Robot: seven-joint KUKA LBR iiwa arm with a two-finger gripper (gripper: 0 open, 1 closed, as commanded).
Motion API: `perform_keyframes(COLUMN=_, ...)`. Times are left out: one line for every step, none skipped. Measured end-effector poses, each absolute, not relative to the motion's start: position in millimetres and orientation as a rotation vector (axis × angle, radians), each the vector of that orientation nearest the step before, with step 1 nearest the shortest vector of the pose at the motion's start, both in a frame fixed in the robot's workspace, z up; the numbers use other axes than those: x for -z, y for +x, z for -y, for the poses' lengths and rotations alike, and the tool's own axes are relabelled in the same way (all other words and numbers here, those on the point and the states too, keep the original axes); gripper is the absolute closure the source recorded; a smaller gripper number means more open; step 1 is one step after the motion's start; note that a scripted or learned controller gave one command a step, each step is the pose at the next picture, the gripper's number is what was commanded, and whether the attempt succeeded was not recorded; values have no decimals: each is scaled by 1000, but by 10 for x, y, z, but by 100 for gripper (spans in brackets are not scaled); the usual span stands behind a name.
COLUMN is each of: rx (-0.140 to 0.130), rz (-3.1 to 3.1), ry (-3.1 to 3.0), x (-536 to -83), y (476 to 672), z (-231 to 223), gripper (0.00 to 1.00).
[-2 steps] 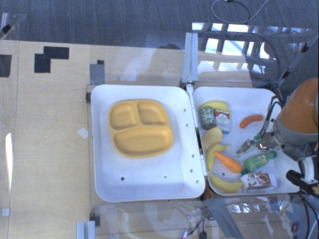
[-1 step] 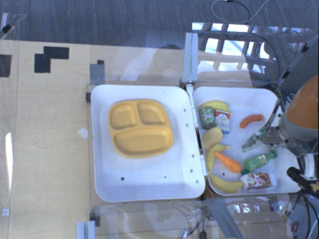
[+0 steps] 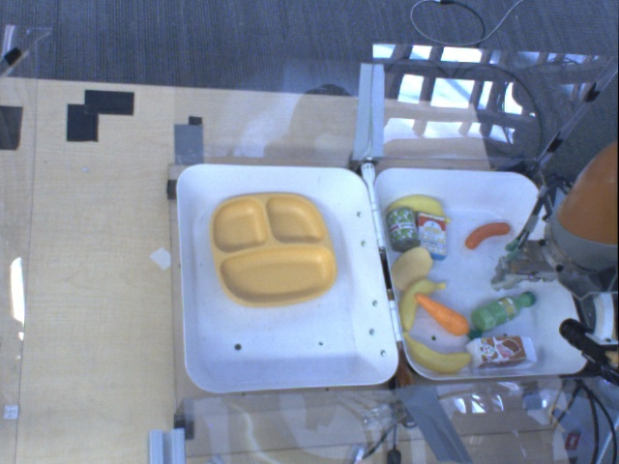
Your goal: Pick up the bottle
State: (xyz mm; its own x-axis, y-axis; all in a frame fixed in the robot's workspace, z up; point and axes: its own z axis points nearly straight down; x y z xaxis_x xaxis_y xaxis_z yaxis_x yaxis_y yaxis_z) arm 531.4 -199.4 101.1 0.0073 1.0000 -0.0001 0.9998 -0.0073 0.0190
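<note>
Bottle [image 3: 502, 310], green with a pale cap, lies on its side near the front of the right bin [image 3: 527, 187], at about five o'clock from the bin's middle, cap pointing toward two o'clock. The tool [image 3: 522, 264] hangs just beyond it, at roughly one o'clock from the bottle and near its cap end; how wide its grip stands cannot be told, and nothing can be seen held in it.

To do the pick well, the tool likely needs to shift toward seven o'clock so it centres over the bottle's body rather than the slim neck, and to close across the short axis. The rounded body may roll, so a square, centred descent looks safest. The carrot [image 3: 442, 315] and the small carton [image 3: 501, 352] lie close by and could be nudged.

Nearest the front of that bin lie a banana [image 3: 437, 357] and the carton; then the carrot, bottle and a second banana [image 3: 414, 293]; farther back, a green can [image 3: 401, 228], a small white packet [image 3: 433, 234], a yellow fruit [image 3: 420, 204] and an orange sausage-like piece [image 3: 486, 233]. The left bin [image 3: 280, 351] holds a yellow divided tray [image 3: 274, 248].
</note>
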Motion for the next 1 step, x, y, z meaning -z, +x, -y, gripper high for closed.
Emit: perform_keyframes(rx=-20, rz=-2204, ry=2220, x=-1011, y=5313, z=1993, gripper=0)
